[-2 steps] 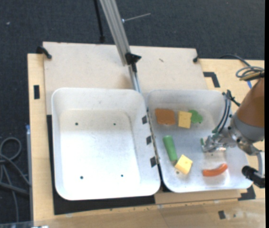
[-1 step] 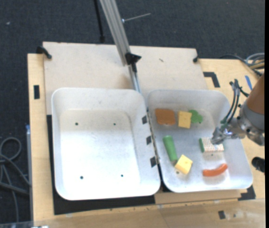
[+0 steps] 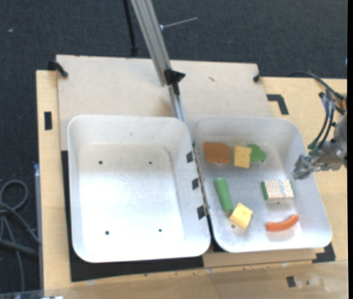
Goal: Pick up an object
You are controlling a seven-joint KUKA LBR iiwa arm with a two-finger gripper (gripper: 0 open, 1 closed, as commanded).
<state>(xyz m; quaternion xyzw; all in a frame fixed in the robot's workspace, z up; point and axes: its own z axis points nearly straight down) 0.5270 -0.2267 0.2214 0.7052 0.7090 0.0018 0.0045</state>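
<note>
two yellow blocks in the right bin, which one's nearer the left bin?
The lower yellow block, beside the green cylinder; the other sits higher, between brown and green pieces.

Grey metal gripper (image 3: 304, 167) at right edge of frame, small and angular, pale highlights on upper faces, darker shading beneath. Blurred; finger detail not resolvable. Wrist section (image 3: 337, 143) behind it grey, blocky, cut off by frame edge. Bundle of thin cables (image 3: 327, 108) looping above wrist in upper right: dark strands, one bluish, one teal-green running down toward gripper body. No legible markings or screws at this sharpness.
</note>
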